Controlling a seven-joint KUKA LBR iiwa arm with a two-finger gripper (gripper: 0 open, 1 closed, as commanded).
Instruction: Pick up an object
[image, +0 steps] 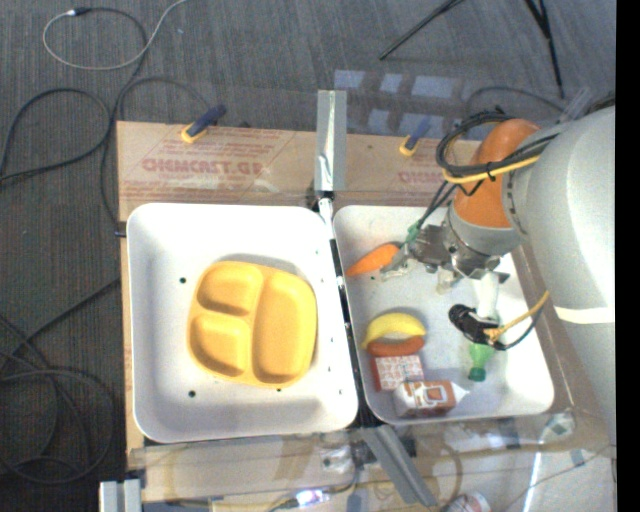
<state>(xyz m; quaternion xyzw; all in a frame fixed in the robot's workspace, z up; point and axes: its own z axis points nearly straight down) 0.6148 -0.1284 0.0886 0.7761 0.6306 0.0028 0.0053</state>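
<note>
While the end effector (412, 252) sits low in the right bin (530, 395) beside the orange carrot (372, 261), whether it is parted or closed cannot be told; centre squarely over the carrot, then close before lifting straight up.

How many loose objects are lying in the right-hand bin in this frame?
5 visible: carrot at the upper left, lemon mid-bin, red box below it, small carton at the front, green item right. The arm may hide more.
</note>
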